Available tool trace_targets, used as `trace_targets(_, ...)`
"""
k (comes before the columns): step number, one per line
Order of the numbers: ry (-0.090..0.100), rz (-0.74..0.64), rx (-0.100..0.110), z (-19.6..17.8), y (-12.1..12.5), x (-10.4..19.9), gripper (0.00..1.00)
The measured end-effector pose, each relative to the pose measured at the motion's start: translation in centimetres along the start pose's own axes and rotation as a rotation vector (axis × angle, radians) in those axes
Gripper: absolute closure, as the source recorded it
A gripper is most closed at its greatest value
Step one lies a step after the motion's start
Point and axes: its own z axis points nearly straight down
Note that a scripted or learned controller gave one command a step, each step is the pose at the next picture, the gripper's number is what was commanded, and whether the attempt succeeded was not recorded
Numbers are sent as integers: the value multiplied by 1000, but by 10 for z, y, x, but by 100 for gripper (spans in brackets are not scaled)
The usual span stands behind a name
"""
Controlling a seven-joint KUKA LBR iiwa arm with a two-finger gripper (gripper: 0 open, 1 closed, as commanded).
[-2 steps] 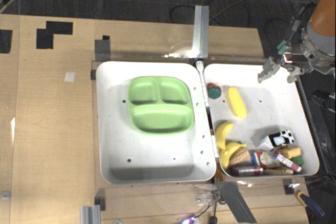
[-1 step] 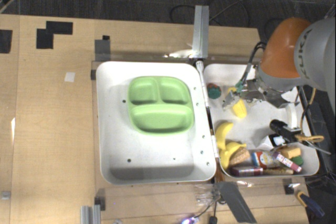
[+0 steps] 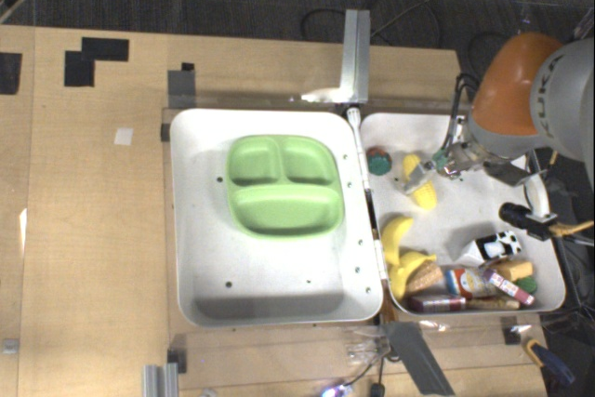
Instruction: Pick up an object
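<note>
My gripper (image 3: 429, 168) hangs low over the upper middle of the right bin (image 3: 558, 293), under the grey arm with its orange band. It is right beside two small yellow pieces, one (image 3: 411, 165) at its left and one (image 3: 424, 196) just below. A small green and red round toy (image 3: 378, 164) lies farther left by the bin wall. I see nothing clearly held.
The left bin (image 3: 200, 284) holds a green divided plate (image 3: 283, 184). Along the right bin's front lie a banana (image 3: 395, 233), a cone-shaped toy (image 3: 423, 273), a dark bottle (image 3: 437, 302), several small packets (image 3: 502, 284) and a black-and-white toy (image 3: 498, 246).
</note>
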Motion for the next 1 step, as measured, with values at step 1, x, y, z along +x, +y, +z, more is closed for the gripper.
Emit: trace_targets(1, 0, 0, -8, -14, 4, 1, 100)
